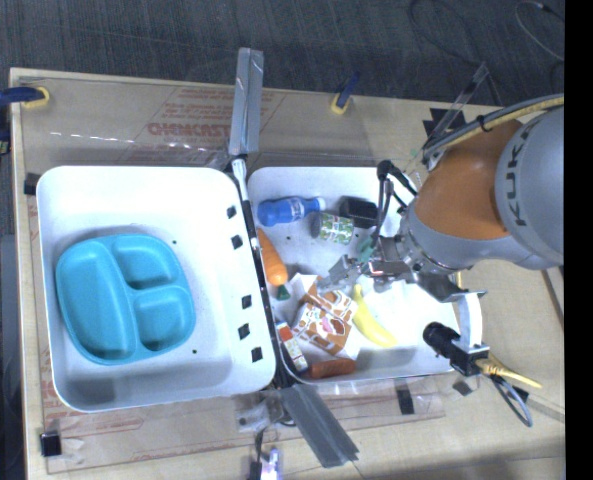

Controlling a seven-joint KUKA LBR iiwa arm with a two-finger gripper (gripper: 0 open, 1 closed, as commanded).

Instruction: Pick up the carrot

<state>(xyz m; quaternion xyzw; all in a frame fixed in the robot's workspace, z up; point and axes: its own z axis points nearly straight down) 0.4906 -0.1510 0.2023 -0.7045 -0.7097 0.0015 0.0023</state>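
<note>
The carrot (273, 259) is an orange, tapered piece lying along the left wall of the right bin (306, 180), just below a blue bottle (288, 211). My gripper (359, 265) hangs low over the middle of that bin, to the right of the carrot and apart from it. It is above a printed snack bag (325, 324) and a yellow banana (373, 326). The arm's grey and orange wrist (463, 203) covers the right side of the bin. Nothing orange shows at the gripper's tip.
A green can (334, 229) and a black object (357, 208) lie at the back of the right bin, and a red sausage-like item (328, 369) at its front wall. The left bin (126, 183) holds a blue divided tray (124, 295).
</note>
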